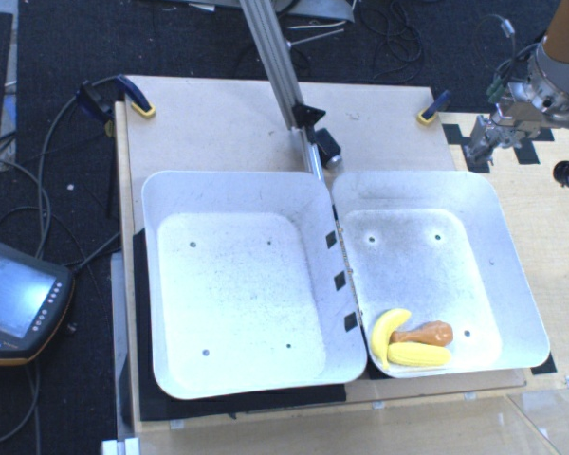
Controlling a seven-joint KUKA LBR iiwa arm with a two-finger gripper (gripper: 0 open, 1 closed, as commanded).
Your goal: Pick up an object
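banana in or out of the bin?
In. The banana lies in the right bin's near corner, touching an orange toy and a corn cob.

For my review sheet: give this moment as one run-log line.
gripper: beyond right bin's far right corner, over bench, nothing seen held | banana, corn cob, brown piece: clustered at right bin's near edge | pick: not begun

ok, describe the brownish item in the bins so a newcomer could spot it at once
Take the right bin of the two white ones and go to its near left corner, where three items sit bunched. The brown item lies between a curved banana and a yellow corn cob; it alone is orange-brown, not yellow.
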